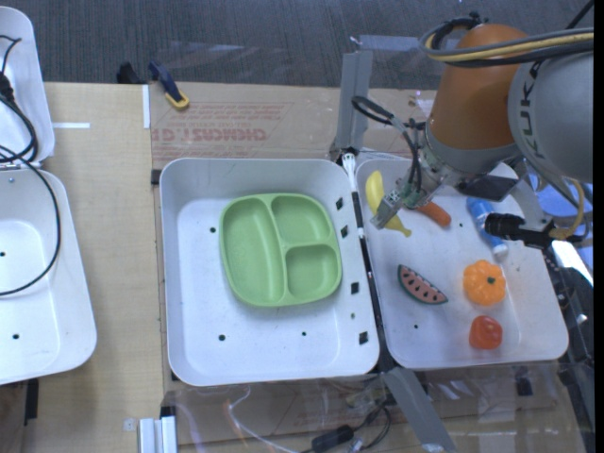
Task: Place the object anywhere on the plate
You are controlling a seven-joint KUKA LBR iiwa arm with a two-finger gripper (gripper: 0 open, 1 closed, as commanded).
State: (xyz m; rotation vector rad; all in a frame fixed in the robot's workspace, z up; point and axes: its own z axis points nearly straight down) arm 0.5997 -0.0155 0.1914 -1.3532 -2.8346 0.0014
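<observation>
Hovering low over yellow plastic banana (pixel 376 192) in right white bin (pixel 528 343); gripper (pixel 394 208) jaws' state: cannot tell; grasp step judged underway; next: lift, carry left to green three-compartment plate (pixel 280 248).

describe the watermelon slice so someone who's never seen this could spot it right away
Look in the right-hand white bin, the one without the green divided plate. Near its left-centre lies the watermelon slice, left of the orange pumpkin. It alone is a flat red wedge with dark seeds and a green rind.
</observation>
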